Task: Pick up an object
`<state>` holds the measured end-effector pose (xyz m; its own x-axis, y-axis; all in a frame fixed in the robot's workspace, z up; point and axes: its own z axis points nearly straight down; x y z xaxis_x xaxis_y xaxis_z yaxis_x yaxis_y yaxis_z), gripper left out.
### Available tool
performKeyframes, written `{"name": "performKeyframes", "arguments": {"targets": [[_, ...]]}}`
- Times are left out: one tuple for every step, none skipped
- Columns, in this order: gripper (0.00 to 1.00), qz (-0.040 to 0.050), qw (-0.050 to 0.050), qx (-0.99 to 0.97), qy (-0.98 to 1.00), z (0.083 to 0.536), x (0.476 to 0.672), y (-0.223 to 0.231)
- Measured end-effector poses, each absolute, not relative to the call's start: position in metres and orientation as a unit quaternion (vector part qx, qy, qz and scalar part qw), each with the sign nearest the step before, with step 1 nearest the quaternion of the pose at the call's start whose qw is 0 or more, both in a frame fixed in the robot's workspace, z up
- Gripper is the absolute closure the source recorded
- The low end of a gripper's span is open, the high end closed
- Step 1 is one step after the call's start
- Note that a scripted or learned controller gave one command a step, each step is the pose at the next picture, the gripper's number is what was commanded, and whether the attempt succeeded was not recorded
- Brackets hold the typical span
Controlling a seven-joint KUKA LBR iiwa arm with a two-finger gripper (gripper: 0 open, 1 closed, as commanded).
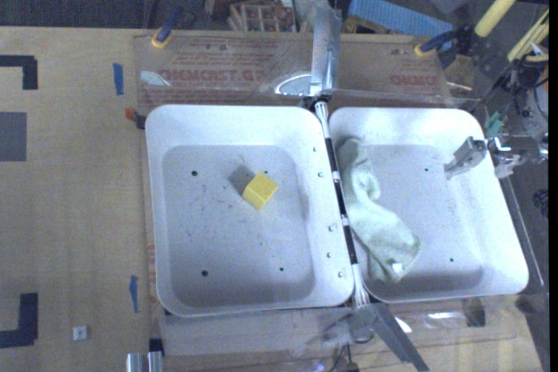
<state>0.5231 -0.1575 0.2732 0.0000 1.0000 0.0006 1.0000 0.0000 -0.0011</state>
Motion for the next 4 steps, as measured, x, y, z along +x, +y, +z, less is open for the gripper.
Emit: {"name": "performKeyframes", "arguments": {"targets": [[0.00,-0.0009,-0.003,-0.648,-0.762,0.265,0.566,-0.150],[0.00,0.0000,0.000,-0.706,-0.708,0.284,0.550,-0.096],[0.00,0.0004,0.001,-0.697,-0.717,0.251,0.571,-0.089],[0.00,-0.0009,-0.001,-0.768,-0.641,0.096,0.604,-0.094]]}}
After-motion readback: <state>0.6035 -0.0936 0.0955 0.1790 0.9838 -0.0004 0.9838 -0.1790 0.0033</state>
